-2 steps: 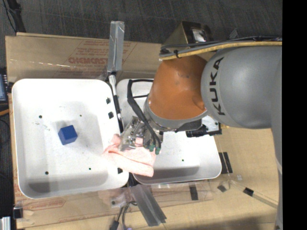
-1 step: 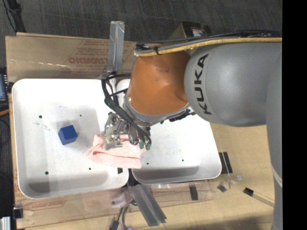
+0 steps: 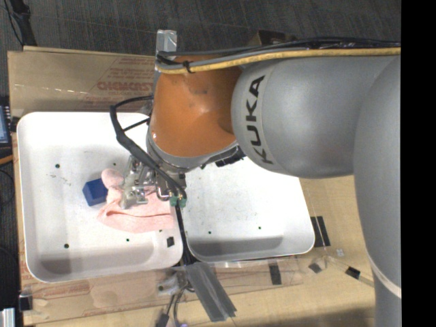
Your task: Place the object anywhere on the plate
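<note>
Two white bins were seen side by side on the desk (image 3: 340, 264). The left bin (image 3: 41, 182) held a pink plate (image 3: 139, 216) and a small blue block (image 3: 95, 192). The block was seen lying on the bin floor, just beside the left edge of the plate and perhaps touching it; it could not be told for sure. It was not seen resting on top of the plate. The big grey arm (image 3: 320, 114) was stretched in from the right, and its orange band (image 3: 191, 114) was seen above the join of the two bins. The pincer (image 3: 136, 195) was lowered over the upper part of the plate, a little to the right of the block. Nothing was seen held in it. Whether it was open or closed could not be told, because its metal parts were too small and crowded to be made out. The right bin (image 3: 272, 210) was partly covered by the arm. Brown card (image 3: 75, 77) was laid behind the bins, with red print on it.
</note>
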